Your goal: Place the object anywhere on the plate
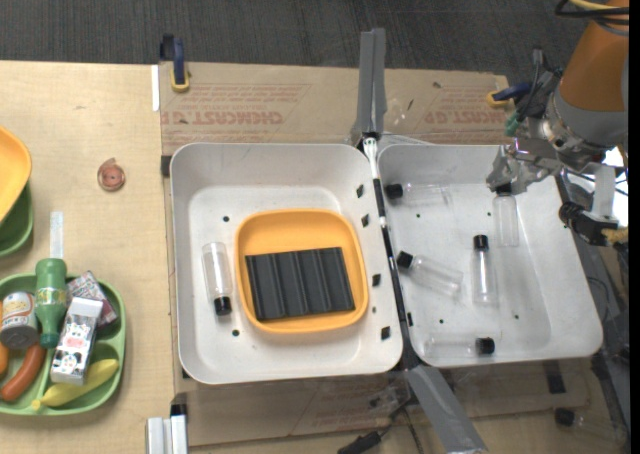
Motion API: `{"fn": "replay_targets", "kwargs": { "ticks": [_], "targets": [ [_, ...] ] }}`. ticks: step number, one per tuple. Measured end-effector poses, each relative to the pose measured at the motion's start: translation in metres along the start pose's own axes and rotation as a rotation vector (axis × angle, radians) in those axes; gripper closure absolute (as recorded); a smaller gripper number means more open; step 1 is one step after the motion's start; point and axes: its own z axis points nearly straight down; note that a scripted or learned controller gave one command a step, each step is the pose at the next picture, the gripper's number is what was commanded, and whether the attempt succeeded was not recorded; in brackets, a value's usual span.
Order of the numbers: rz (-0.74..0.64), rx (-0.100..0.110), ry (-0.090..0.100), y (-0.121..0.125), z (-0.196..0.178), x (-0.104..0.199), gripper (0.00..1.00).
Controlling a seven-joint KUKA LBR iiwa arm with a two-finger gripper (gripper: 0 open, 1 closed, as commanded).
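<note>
Hovering over the right bin (pixel 560 342), the gripper (pixel 505 180) is pinching a clear tube (pixel 505 220), so it can be carried to the orange plate (pixel 300 225).

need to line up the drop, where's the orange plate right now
The orange plate sits in the middle of the left bin, holding a dark ribbed block; a clear vial lies just beside its left edge.
</note>
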Motion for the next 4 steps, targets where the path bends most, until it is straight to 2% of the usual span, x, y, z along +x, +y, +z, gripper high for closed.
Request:
{"fn": "replay_targets", "kwargs": {
  "ticks": [1,2,3,4],
  "targets": [
    [-0.266,-0.003,-0.001,0.045,0.005,-0.055,1.00],
    [-0.267,-0.003,-0.001,0.045,0.005,-0.055,0.00],
    [-0.385,-0.003,0.000,-0.042,-0.197,-0.077,0.00],
    [-0.635,-0.001,0.002,-0.107,-0.105,-0.051,0.00]
  ]
}}
